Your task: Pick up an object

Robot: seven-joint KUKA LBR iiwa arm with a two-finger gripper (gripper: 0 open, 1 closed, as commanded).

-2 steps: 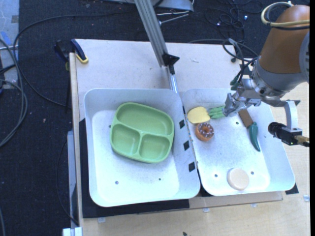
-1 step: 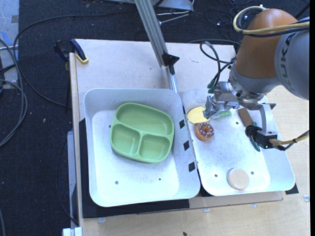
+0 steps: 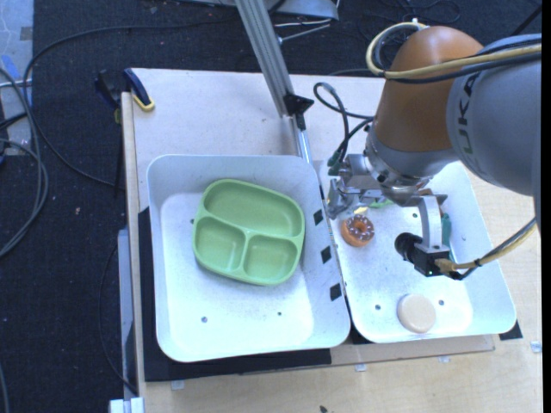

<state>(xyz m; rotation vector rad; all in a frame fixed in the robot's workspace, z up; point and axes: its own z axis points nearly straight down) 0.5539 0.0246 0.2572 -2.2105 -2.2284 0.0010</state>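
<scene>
In the right bin [image 3: 482, 304], a small brown-orange donut-like object [image 3: 357, 230] lies near the left wall. A round beige disc [image 3: 417, 312] rests near the front edge. My gripper [image 3: 347, 198] hangs just above and behind the donut, beneath the grey wrist and orange band [image 3: 426, 76]. A green piece [image 3: 444, 227] and a bit of yellow [image 3: 379, 201] peek out from under the wrist, mostly hidden by it.
The left bin [image 3: 172, 317] holds a green three-compartment plate [image 3: 250, 231] lying flat. A slanted metal pole [image 3: 267, 46] rises behind the bins. Black cables and a black fitting [image 3: 415, 253] hang off the wrist over the right bin.
</scene>
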